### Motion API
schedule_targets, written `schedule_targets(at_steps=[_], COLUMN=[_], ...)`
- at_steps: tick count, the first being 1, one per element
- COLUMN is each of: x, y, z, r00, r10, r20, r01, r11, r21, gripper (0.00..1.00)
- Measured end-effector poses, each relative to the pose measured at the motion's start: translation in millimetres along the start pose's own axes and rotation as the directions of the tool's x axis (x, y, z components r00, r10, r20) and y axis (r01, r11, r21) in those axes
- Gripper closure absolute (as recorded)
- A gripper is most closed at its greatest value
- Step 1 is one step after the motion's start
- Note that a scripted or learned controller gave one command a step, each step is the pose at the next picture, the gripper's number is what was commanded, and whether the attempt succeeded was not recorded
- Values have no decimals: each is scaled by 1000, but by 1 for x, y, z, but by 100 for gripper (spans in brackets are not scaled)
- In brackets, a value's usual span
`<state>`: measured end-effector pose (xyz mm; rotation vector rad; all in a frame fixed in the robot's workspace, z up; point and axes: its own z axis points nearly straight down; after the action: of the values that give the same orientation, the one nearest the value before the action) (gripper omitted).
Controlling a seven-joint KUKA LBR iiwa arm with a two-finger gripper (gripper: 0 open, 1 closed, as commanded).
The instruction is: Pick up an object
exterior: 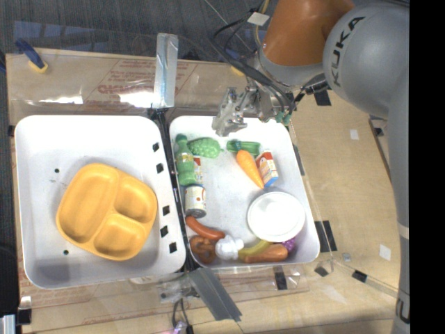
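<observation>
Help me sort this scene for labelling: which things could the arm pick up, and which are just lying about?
For the job:
gripper
carrot
green bottle
can
sausage
white bowl
small bottle

Lying about:
yellow tray
left bin
right bin

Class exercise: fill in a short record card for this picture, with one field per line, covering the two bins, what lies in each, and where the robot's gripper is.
left bin: holds a yellow divided tray
right bin: holds toy food
right bin, far end: green bottle, carrot
right bin, middle: small can, white bowl
right bin, near end: sausage
gripper: over the far rim of the right bin, nothing seen between its fingers
task state: no object picked up yet
</observation>
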<state>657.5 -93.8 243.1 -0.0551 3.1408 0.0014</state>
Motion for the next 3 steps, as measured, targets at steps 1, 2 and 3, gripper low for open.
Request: schedule_targets(at_steps=[1, 2, 3], x=[12, 11, 10], y=[-51, -50, -49], z=[-82, -91, -103], r00=[986, 986, 987], r10=[169, 164, 161], r20=[8, 8, 13], r01=[-169, -164, -161], r11=[986, 986, 987], r21=[3, 3, 4], gripper=[100, 100, 100])
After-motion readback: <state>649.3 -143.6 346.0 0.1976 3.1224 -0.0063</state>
